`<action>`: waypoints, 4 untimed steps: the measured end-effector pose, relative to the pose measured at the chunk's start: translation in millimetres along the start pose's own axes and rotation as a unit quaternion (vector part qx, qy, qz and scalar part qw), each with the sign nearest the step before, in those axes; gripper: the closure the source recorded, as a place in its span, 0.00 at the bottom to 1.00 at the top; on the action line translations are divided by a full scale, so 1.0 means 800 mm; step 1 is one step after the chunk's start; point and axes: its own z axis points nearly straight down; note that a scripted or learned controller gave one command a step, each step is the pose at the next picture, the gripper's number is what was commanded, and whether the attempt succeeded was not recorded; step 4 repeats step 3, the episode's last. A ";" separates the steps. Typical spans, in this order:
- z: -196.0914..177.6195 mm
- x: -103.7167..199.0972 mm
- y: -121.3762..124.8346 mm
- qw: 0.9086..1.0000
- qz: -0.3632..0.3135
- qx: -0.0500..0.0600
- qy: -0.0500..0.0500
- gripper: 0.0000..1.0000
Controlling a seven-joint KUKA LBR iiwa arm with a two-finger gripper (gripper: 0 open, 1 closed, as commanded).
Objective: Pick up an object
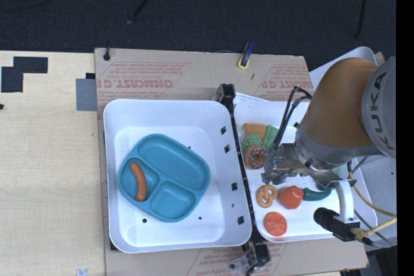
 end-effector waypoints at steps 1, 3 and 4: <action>0.009 -0.008 0.020 1.000 0.000 -0.001 0.000 1.00; 0.009 -0.013 -0.002 1.000 -0.001 0.000 0.000 1.00; 0.009 -0.013 -0.002 1.000 -0.001 0.000 0.000 1.00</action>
